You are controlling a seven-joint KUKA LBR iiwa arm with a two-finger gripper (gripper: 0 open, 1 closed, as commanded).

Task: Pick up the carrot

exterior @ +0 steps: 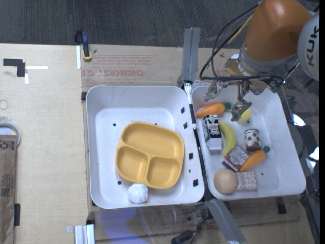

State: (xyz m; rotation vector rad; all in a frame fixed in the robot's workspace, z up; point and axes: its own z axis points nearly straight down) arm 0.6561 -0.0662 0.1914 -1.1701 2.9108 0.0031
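Carrot lies uncovered in the right bin, while the pincer nearby is too blurred to read.

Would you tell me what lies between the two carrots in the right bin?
In the camera view, a banana and a small milk carton lie between the upper carrot and the lower carrot.

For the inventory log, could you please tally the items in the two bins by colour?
Orange: 2, a carrot and a second carrot
Yellow: 3, a divided tray, a banana, a small yellow piece by the gripper
White: 2, a ball, a carton
Tan: 1, a round ball
Other: 3, a small jar, two packets
Total: 11
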